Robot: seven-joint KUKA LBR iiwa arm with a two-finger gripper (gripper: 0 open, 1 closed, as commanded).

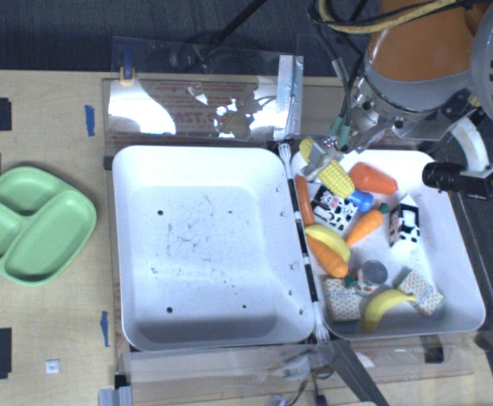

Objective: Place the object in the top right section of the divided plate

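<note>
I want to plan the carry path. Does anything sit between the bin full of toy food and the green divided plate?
Yes: the left white bin lies squarely between the right bin, where the toy food lies and the gripper hovers at its upper left corner, and the green plate. Its raised walls must be crossed; nothing visible stands taller.

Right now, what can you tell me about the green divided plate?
The green divided plate looks like matte plastic, rounded, with raised ridges splitting it into three sections: two smaller ones at upper left and one long one at lower right. It lies flat on the wooden bench, left of the left bin and apart from it. Nothing lies in it or touches it.
</note>
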